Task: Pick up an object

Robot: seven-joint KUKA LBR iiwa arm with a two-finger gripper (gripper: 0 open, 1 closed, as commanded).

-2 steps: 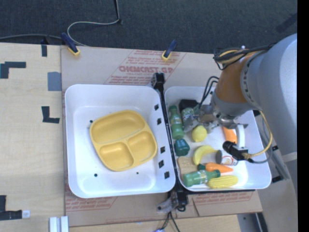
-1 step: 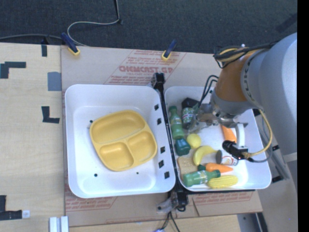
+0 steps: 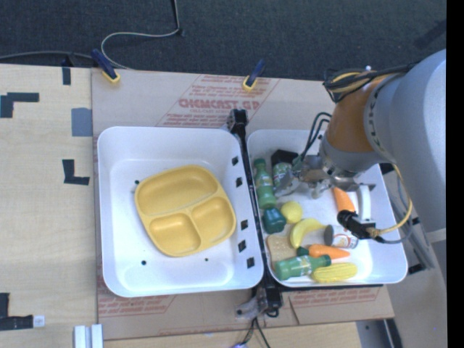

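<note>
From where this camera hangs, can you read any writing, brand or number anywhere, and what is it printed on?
"CHEMCAST GP" in red letters, on the brown cardboard sheet under the bins, above the left bin.
A smaller red line below that: too blurred to read.
Faint red print on the cardboard's front edge: too blurred to read.
Green bottles in the right bin: any labels are too small to read.

Bulky pale grey arm [image 3: 424, 114], orange band [image 3: 351, 122] above the wrist, black and yellow cables looped alongside, metallic gripper [image 3: 301, 178] hardware.
</note>
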